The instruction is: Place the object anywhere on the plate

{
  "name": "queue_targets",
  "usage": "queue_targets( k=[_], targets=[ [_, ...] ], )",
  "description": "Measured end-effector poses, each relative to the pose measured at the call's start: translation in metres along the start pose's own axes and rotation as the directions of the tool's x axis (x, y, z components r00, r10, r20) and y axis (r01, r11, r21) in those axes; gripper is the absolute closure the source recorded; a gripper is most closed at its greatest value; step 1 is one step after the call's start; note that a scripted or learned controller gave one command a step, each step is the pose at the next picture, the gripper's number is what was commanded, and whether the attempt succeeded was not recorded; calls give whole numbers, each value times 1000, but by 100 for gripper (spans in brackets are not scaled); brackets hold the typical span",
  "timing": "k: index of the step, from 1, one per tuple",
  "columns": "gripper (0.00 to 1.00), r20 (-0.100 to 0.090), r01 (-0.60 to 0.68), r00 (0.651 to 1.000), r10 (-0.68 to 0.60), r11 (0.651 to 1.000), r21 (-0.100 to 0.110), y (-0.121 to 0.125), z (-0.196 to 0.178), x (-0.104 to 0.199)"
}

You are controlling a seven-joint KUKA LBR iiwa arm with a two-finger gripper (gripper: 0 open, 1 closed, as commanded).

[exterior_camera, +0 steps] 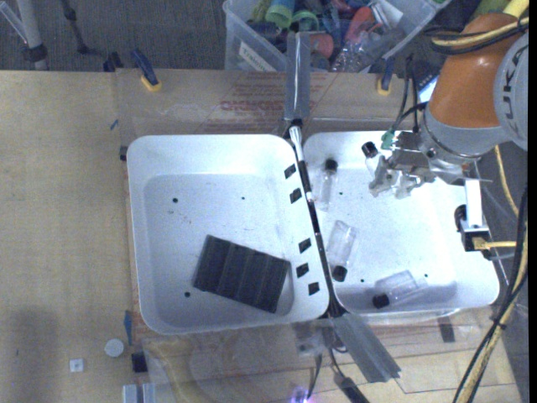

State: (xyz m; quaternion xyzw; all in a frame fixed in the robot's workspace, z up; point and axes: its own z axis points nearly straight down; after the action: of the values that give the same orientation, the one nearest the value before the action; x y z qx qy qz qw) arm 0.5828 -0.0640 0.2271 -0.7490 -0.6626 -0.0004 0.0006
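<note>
Not much done yet, I'd say; the dark ridged plate sits bare in the left bin, lower middle of the frame, while the clear little bottles all lie in the right bin; presumably one of those is the object. The gripper hovers over the right bin's upper part, nothing visibly in it; open or closed, can't tell. Pick, carry and drop are all left. Writing: "UK" on the arm at the right edge; the tub label up top is unreadable.

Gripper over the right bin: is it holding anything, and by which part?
Cannot be told: the gripper hangs above the right bin, with its tip blurred.
</note>
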Motion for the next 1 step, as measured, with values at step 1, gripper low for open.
queue_targets(
  k=[1],
  targets=[
    [100,2,393,920,-393,920,-1,39,43,86]
  ],
)
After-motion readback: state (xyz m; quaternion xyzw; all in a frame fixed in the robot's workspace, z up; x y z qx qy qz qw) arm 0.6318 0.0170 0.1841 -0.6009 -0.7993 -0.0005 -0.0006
